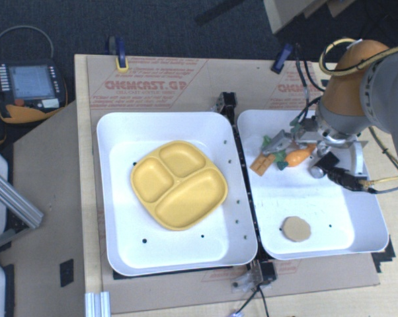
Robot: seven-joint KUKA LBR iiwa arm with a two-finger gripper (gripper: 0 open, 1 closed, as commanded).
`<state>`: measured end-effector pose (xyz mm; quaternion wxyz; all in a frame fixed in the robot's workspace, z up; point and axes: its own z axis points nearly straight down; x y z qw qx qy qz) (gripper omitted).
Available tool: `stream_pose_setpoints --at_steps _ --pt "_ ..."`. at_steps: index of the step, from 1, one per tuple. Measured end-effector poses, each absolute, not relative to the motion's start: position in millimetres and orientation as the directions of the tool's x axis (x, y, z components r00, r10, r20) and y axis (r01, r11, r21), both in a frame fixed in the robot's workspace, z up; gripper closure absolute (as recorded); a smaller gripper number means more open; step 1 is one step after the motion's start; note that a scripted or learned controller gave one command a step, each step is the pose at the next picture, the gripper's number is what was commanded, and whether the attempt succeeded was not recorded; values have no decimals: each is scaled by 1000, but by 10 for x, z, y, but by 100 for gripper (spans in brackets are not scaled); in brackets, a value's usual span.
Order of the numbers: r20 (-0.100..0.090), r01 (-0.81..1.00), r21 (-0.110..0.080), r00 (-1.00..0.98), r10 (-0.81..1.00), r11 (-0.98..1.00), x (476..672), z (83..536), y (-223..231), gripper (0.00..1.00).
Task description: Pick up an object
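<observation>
Hovering: arm (358, 91) over orange carrot (295, 156), green top | jaws state: cannot tell

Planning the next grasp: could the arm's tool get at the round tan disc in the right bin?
Probably yes: the round tan disc lies alone on bare bin floor, apart from the tool.

Dark carpet floor (153, 18) surrounds a cardboard-topped bench (186, 84).

Arm (358, 84) reaching from right, end effector (311, 147) low.
</observation>
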<state>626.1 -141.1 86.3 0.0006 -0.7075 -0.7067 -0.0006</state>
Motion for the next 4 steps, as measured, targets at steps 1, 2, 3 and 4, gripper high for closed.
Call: stream_pose_setpoints --at_steps 1,2,3,4 --pt "1 1000 14 -3 1000 3 6304 1034 -1396 100" --pt "-3 1000 8 -1 1000 1 6337 1672 -1359 100" --pt "-3 1000 7 0 1000 0 6325 2152 -1440 100" --pt "-2 1000 6 -1 1000 1 6336 2543 -1441 100"
